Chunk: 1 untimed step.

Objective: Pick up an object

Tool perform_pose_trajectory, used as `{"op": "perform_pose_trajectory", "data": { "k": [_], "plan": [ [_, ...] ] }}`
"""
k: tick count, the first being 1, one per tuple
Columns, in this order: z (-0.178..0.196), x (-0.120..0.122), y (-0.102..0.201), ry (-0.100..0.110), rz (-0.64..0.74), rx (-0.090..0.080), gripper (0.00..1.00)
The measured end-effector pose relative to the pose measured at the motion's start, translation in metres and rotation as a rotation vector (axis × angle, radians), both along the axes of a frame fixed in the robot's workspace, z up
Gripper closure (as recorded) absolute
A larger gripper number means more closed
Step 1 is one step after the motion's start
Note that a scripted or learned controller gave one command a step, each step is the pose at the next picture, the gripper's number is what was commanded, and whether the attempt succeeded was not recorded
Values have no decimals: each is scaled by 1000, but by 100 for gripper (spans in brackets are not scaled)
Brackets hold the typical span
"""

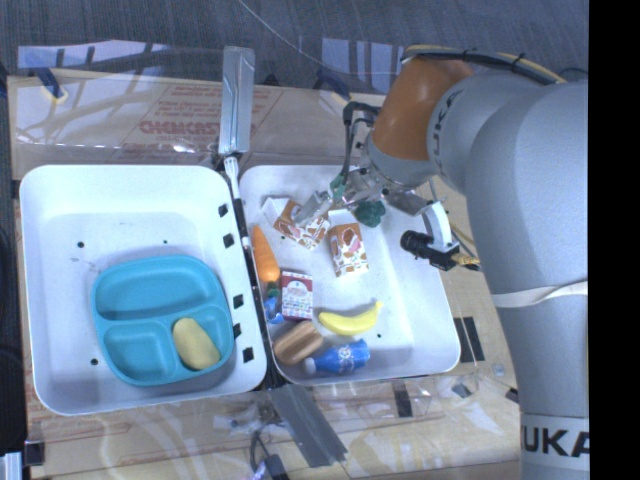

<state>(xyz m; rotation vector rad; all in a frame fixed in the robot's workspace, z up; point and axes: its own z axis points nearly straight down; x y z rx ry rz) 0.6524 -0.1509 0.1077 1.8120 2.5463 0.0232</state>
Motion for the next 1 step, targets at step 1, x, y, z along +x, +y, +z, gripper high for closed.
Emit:
{"op": "perform_pose_trajectory", "data": {
  "k": [1],
  "plan": [
    [-1,12,40,-3,90,-12,0]
  ]
}}
